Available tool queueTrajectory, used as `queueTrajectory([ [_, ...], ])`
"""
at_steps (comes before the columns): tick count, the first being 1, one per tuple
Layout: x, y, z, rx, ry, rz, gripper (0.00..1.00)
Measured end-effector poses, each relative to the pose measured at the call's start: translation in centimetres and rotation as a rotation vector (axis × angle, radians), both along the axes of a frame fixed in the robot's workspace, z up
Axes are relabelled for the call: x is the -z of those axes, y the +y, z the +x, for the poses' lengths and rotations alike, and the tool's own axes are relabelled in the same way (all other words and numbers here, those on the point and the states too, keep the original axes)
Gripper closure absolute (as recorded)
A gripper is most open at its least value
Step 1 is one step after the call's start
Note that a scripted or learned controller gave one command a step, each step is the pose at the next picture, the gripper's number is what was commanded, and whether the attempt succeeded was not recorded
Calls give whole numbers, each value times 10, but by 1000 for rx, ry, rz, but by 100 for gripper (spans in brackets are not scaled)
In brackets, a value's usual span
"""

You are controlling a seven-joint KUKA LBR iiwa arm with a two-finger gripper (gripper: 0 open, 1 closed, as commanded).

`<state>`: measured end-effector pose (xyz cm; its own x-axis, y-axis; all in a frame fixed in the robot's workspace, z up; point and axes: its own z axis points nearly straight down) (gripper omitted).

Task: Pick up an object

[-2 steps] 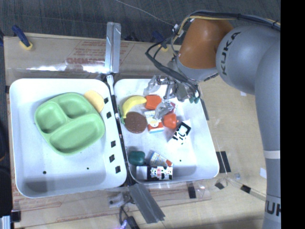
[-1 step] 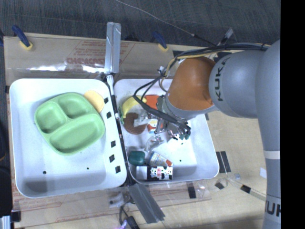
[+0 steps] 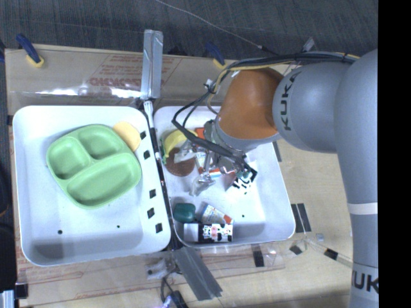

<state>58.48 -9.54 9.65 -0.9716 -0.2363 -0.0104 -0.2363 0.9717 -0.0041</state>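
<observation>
Looming largest over the bench, the grey KUKA arm (image 3: 334,108) reaches in from the right, its orange band (image 3: 247,104) sitting directly above the right bin (image 3: 277,218). Below that band the pincer (image 3: 215,172) hangs down among the clutter in the middle of this bin; whether it is released or clenched cannot be told, since the wrist and cables hide its tips. Touching or just beside the pincer on its right lies a white item with black markings (image 3: 244,179). Just to its left sit a brown round object (image 3: 181,165) and, above that, a yellow-green object (image 3: 172,140), both close to the bin's left wall. Below the pincer, near the bin's front edge, are a dark green object (image 3: 184,211), a small white tube-like piece (image 3: 215,214) and a black-and-white patterned box (image 3: 209,233). Nothing can be seen gripped. Well to the pincer's left, across the divider between the 2 bins, the left bin (image 3: 38,236) holds a green 3-compartment tray (image 3: 96,165), with a yellow sponge-like piece (image 3: 128,133) touching the tray's upper right corner.
</observation>
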Motion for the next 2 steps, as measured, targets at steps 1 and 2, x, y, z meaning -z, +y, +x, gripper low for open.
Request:
queueTrajectory([
  [1, -13, 2, 3, -5, -9, 0, 100],
  [2, -111, -1, 34, 299, 3, 2, 100],
])
